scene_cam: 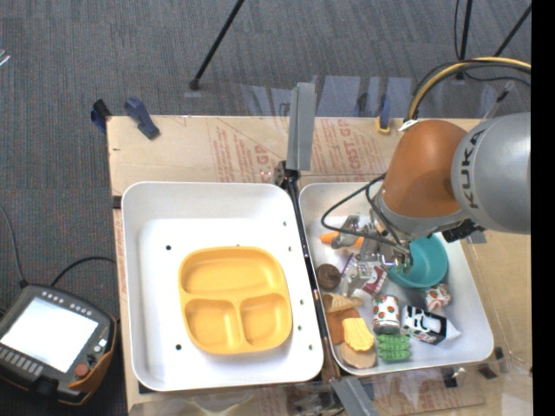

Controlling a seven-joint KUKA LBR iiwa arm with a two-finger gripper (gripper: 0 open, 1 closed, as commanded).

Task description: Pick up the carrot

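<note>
Over right bin, pincer hangs low among clutter; finger spread hidden by wrist and cables, cannot tell, nothing seen held. Carrot, small orange piece, lies near bin's left wall, just left of pincer tip. Teal bowl touches arm's right side; brown round item just below carrot. Risks: closing off-target and catching neighbouring toys; carrot pressed against wall, slipping out; bowl nudged by wrist. Yellow tray sits apart in left bin.
</note>
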